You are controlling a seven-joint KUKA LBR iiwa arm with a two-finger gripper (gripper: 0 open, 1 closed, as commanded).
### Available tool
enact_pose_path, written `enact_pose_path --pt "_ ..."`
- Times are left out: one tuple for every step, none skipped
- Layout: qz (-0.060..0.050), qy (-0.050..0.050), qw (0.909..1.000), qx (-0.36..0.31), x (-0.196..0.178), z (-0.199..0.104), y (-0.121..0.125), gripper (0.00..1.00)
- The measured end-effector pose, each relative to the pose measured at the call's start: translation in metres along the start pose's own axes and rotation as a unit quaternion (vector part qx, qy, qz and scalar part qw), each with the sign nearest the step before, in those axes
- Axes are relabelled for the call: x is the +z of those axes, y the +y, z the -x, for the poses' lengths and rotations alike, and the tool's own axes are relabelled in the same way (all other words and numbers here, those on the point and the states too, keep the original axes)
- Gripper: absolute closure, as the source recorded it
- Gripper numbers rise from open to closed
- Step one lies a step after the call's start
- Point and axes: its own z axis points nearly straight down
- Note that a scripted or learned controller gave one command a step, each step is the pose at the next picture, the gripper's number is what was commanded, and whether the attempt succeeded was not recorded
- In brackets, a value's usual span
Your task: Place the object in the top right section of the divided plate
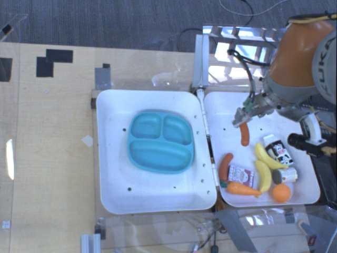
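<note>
1. Overall, camera view: a wooden bench (47, 157) carried two shallow white bins side by side, the left bin (113, 194) and the right bin (221, 107).
2. Left bin: a blue divided plate (160, 141) lay near its middle, with one long section toward the viewer and two smaller ones behind it.
3. Arm (303, 57): grey with an orange band, it reached in from the right above the right bin.
4. Tool (246, 115): it hung over the right bin's upper middle; whether it was apart or together could not be told.
5. Small red sausage (244, 135): it sat upright just below the tool; contact could not be told.
6. Right bin, other contents: a second red sausage (225, 166), a carrot (243, 189), a pink carton (241, 175), two bananas (267, 165), an orange (281, 193) and a small black-and-white carton (277, 151).
</note>
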Motion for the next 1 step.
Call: enact_pose_path --pt "-0.002 0.001 1.0 -0.003 0.0243 -0.0677 0.0986 1.0"
